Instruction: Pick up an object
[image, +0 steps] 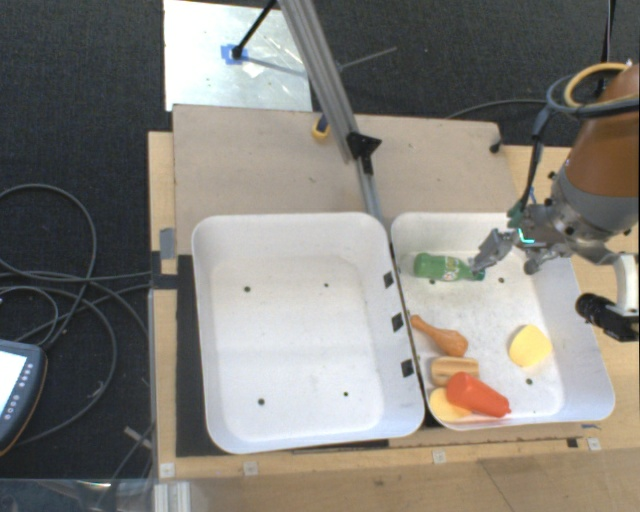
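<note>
Bottle (443, 267) behind the toys (470, 385) — right bin (590, 400)

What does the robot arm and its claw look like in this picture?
The arm has an orange-brown band above a grey wrist section. A yellow cable loops over its top and dark cables hang along its left side. The claw is grey metal, with a small turquoise light near its base.

Green bottle (441, 266) lies on its side — rear of rt bin (590, 400), near divider.

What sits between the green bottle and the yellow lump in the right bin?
Nothing: the camera view shows bare bin floor between the green bottle and the yellow lump.
</note>
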